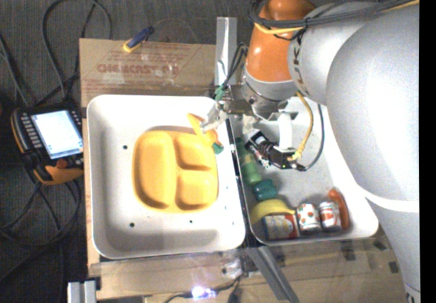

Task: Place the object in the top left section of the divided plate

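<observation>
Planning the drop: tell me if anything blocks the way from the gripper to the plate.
Nothing visible does. The gripper hangs by the yellow plate's far right corner, with a small yellow-and-green object at its tip. I can't tell whether it's gripped.

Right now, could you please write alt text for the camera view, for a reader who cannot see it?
A grey and orange robot arm reaches in from the right, its gripper above the far right corner of a yellow divided plate in the left white bin. The right bin holds cans and toy food.
</observation>
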Tool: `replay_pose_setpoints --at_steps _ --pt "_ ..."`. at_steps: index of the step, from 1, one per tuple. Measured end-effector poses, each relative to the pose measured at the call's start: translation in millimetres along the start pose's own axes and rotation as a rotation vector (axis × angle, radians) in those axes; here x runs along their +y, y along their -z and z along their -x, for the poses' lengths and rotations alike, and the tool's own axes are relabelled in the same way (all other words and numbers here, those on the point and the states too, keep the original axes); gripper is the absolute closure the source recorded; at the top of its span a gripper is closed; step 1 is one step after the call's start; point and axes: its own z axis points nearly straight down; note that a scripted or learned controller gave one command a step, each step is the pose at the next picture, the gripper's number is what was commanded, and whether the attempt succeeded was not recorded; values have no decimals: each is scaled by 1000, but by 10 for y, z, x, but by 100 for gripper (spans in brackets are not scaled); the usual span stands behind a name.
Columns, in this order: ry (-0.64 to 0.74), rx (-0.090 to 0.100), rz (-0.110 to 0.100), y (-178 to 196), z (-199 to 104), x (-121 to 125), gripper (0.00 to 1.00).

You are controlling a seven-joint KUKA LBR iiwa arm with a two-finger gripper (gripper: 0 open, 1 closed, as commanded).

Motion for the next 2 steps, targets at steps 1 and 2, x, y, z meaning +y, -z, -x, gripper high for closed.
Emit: replay_pose_setpoints --at_steps 1,2 --pt "-108 -2 -3 -10 -411 -1365 0" --pt "18 -2 -3 -425 -910 -1211 0"
